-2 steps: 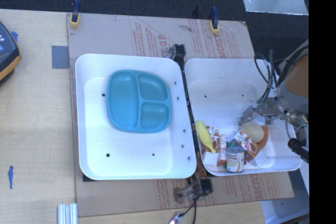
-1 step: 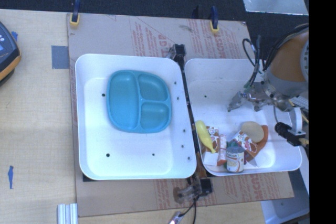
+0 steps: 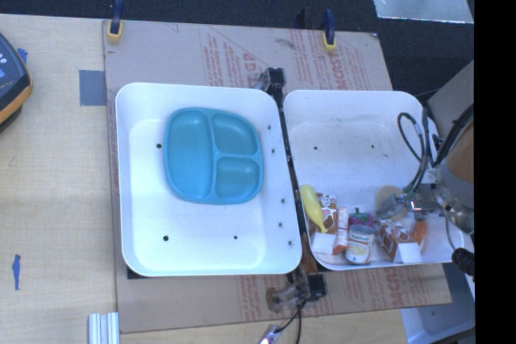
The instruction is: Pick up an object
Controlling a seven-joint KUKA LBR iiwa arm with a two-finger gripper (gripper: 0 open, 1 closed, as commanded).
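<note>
The right white bin [image 3: 355,121] holds a cluster of small items along its near edge: a yellow banana [image 3: 310,207], an orange-and-white packet [image 3: 341,228], a small jar with a dark lid [image 3: 359,242] and a brown packet with a white label [image 3: 403,241]. My gripper [image 3: 401,208] reaches in from the right and sits low over the near right corner of this bin, just above the brown packet and right of the jar. Its tip is blurred among the items, and I see nothing clearly held.
The left white bin [image 3: 129,173] holds a blue divided plate [image 3: 214,155]. Black cables [image 3: 414,137] loop off the wrist over the right bin's right side. Blue clamps [image 3: 116,16] [image 3: 328,25] pin the cardboard at the back. A yellow-edged device [image 3: 11,80] lies at the far left.
</note>
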